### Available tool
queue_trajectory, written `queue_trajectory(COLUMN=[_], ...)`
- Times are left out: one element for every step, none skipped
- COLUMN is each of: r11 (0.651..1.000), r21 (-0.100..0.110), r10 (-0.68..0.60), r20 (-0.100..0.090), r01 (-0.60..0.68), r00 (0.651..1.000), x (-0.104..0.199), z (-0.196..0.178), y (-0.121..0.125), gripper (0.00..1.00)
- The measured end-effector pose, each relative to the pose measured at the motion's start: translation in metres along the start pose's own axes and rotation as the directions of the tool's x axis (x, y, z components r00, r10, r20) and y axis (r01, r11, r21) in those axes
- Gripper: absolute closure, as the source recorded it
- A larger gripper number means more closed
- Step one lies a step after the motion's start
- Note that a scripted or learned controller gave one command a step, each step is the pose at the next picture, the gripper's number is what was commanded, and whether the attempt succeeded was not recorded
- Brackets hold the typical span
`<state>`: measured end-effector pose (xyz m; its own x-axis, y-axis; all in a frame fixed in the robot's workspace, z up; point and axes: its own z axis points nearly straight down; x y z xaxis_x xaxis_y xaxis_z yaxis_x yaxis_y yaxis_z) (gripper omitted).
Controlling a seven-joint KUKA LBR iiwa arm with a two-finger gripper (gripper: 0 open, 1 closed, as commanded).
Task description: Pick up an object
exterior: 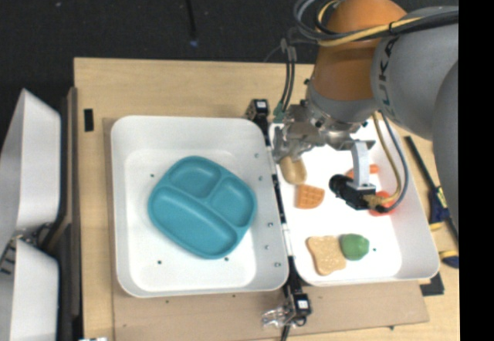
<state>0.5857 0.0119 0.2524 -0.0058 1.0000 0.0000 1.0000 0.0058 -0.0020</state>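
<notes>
Hovering over right bin point(417, 251) | gripper point(291, 153) above tan food piece point(293, 171) near the bin's left wall; grip state: cannot tell | step: approach; next, judged: descend squarely, close on piece

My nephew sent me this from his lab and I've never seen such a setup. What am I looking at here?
One camera looks down at a slant on a wooden bench bearing two shallow white bins. The grey and orange machine is a robot arm reaching over the right bin; its gripper hangs just above a tan piece. Nearby lie an orange waffle, a toast slice and a green lump, apparently toy food. The left bin holds a teal divided plate.
</notes>
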Motion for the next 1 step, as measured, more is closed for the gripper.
queue_trajectory(r11=[1.0], r21=[0.0], r10=[-0.001], r20=[-0.001], r01=[0.001], r00=[1.0], x=[0.0501], z=[0.0005], y=[-0.0305], gripper=[1.0])
